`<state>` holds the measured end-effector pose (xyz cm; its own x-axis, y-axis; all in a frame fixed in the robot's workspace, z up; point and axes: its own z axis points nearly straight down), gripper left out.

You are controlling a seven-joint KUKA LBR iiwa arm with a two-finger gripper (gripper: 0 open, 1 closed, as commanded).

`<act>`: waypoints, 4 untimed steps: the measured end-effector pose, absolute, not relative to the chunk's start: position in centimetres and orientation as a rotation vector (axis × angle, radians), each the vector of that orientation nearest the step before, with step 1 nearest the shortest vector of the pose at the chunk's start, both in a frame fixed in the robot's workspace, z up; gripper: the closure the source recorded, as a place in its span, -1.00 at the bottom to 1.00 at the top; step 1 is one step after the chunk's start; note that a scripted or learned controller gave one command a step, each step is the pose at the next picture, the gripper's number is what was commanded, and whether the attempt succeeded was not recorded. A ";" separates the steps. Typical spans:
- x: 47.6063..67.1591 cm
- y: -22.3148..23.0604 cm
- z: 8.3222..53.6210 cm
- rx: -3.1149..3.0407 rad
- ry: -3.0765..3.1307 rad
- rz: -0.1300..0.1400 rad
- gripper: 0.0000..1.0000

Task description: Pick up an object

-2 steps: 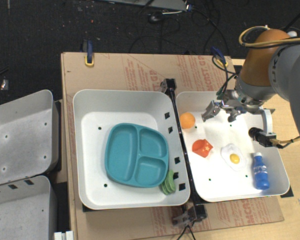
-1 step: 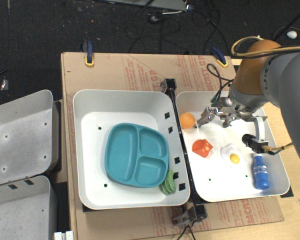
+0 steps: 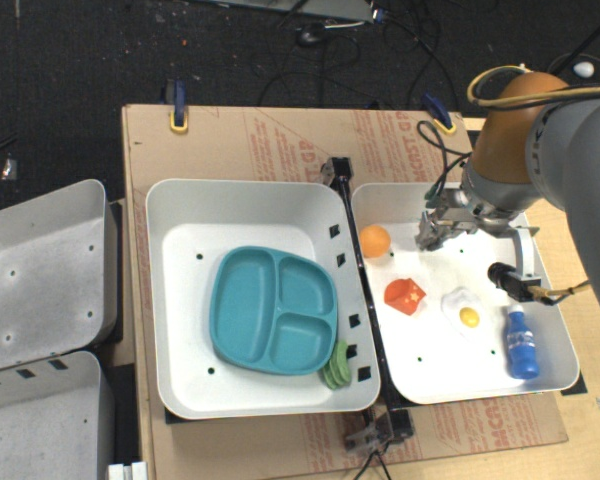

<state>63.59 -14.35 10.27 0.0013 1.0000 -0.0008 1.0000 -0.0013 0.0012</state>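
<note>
- Grey arm's tool hovers low in the right bin, near the ball; apart or together, I cannot tell.
- Nothing looks lifted; the pick is not yet done.
- Right bin: one orange ball, one red piece, one yellow piece, one bottle.
- Left bin: one teal plate, one green item.

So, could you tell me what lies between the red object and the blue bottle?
In the camera view, a small yellow piece beside a pale translucent scrap lies between the red object and the blue bottle.
</note>
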 end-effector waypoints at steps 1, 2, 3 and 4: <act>64.0 -14.5 16.7 2.215 2.219 0.006 1.00; 64.2 -14.5 22.1 2.214 2.219 0.006 1.00; 63.0 -8.9 21.5 2.215 2.230 0.000 1.00; 61.9 -4.1 21.1 2.217 2.229 -0.002 1.00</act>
